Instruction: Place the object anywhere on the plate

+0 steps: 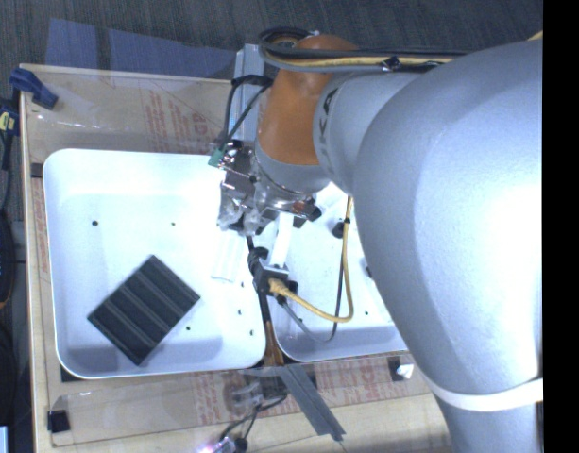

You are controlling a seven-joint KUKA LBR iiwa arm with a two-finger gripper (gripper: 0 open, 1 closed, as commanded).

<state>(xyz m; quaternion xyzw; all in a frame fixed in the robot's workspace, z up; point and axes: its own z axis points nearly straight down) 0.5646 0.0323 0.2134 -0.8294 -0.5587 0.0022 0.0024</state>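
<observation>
A dark ribbed square plate [144, 308] lies flat, turned like a diamond, in the front left part of the left white bin [55, 253]. My gripper [240, 217] hangs over the right side of that bin near the wall between the two bins, up and to the right of the plate and well apart from it. Just below the gripper a faint pale shape [225, 265] lies on the white bin floor, too washed out to identify. Whether anything is held is hidden by the wrist.
The grey arm with its orange band [289, 121] covers most of the right bin [327, 349]. A yellow cable [313, 313] loops over that bin's front. A blue clamp [29, 88] sits at the bench's back left corner.
</observation>
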